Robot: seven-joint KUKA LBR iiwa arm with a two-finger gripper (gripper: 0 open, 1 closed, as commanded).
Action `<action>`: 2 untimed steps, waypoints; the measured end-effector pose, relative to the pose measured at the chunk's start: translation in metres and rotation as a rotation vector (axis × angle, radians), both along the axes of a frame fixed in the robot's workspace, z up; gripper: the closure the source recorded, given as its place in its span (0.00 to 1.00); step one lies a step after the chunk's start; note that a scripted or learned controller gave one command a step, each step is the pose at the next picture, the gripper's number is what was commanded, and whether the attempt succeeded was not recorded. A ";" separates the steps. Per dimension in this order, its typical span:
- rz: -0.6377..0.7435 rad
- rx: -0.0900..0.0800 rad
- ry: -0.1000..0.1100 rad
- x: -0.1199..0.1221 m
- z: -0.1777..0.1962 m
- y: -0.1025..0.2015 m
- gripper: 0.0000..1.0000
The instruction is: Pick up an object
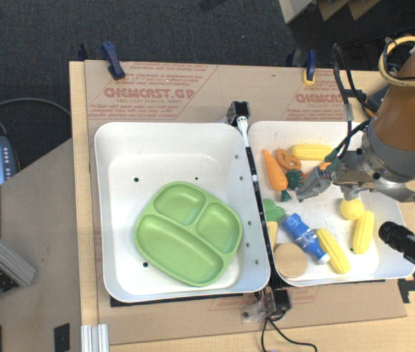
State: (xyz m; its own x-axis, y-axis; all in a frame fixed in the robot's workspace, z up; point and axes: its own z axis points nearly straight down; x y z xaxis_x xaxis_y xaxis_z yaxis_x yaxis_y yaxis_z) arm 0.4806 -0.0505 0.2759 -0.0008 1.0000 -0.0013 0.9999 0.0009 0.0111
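Bench: dark carpet is lying around a brown board [193, 86] printed with red lettering, and blue clamps are gripping its far edge at 11 and 1 o'clock.
Left bin [119, 160]: it is sitting at the middle of the camera view, holding a green divided tray [188, 232] toward its 6 o'clock side.
Right bin [383, 266]: it is lying just beside the left bin, at 3 o'clock from it, and carrying the toy food.
Carrot [273, 170]: an orange piece is lying near the bin's 10 o'clock corner, with a small orange ring just beside it.
Corn pieces: one yellow cob [311, 152] is resting at 12 o'clock in the bin, another [333, 251] at 6 o'clock, and a third [363, 231] toward 4 o'clock under a small yellow lump [351, 209].
Blue bottle [301, 235]: it is lying tilted at 7 o'clock, touching the lower cob, with a tan disc [291, 259] just below it.
Green piece [273, 210]: it is sitting against the bin's 9 o'clock wall.
Arm [409, 116]: it is reaching in from 3 o'clock, orange band uppermost.
Gripper [311, 185]: it is hanging over the bin's middle, near the carrot (I cannot tell how wide its claw is standing, nor whether anything is between it).
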 end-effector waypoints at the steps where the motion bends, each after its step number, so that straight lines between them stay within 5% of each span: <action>1: -0.009 0.001 0.025 -0.006 -0.151 -0.066 0.00; 2: 0.006 -0.001 -0.003 0.089 -0.076 -0.031 0.00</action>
